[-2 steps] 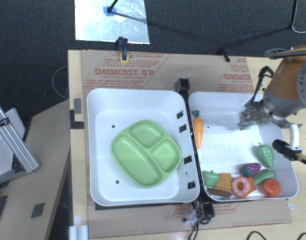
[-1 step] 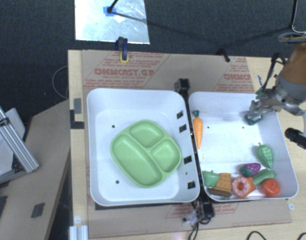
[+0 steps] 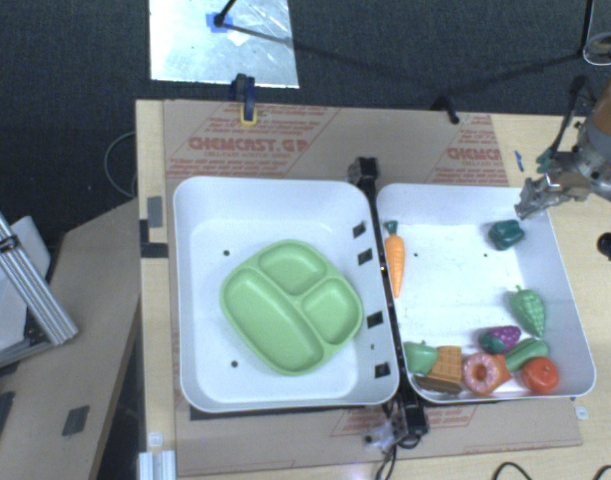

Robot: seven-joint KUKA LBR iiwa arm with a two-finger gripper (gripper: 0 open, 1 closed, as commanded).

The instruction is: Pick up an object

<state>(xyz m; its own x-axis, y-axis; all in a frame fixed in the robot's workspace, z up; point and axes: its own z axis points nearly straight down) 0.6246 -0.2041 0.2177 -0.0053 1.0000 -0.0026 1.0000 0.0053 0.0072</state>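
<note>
The desk (image 3: 315,133) is a pale wooden board with red lettering printed across its upper part, set against a dark carpeted floor. A shiny metal sheet (image 3: 223,26) lies on the floor at the upper left of the frame, and a blue and yellow clamp (image 3: 246,99) grips the desk's upper edge. An aluminium frame (image 3: 20,278) stands at the far left.

Two white bins sit side by side. The left bin (image 3: 200,208) holds a green divided plate (image 3: 290,306). The right bin (image 3: 455,238) holds a carrot (image 3: 393,258) along its left wall, a dark green object (image 3: 505,234) near its upper right corner, a green leafy piece (image 3: 529,311) at its right side, and a crowded heap of toy food (image 3: 480,360) along its lower edge, where single items are hard to separate.

The arm enters at the right edge, mostly cut off. The tool (image 3: 533,200) hangs just above the dark green object, apart from it; how its jaws stand cannot be told at this size.
</note>
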